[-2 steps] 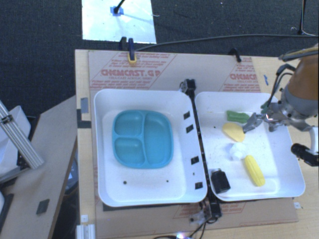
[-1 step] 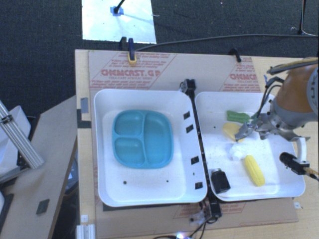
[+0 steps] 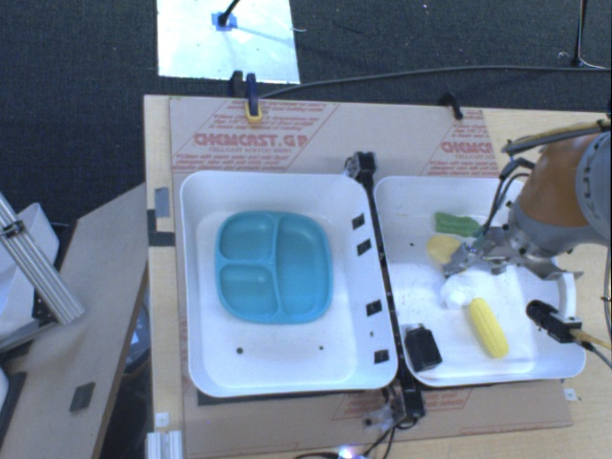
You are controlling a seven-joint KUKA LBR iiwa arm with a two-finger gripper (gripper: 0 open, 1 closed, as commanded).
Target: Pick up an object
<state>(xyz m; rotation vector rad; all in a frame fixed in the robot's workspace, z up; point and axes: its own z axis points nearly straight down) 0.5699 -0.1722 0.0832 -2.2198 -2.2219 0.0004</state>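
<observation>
Hovering my gripper [image 3: 466,261] over the white lump [image 3: 456,291], just below; grip state unreadable, corn [image 3: 488,327] lies diagonal beyond.

Blue divided plate [image 3: 275,266] in the left white bin [image 3: 206,352], blue clamp [image 3: 251,97] on the bench's far edge, shiny sheet [image 3: 226,27] on the dark floor beyond
</observation>
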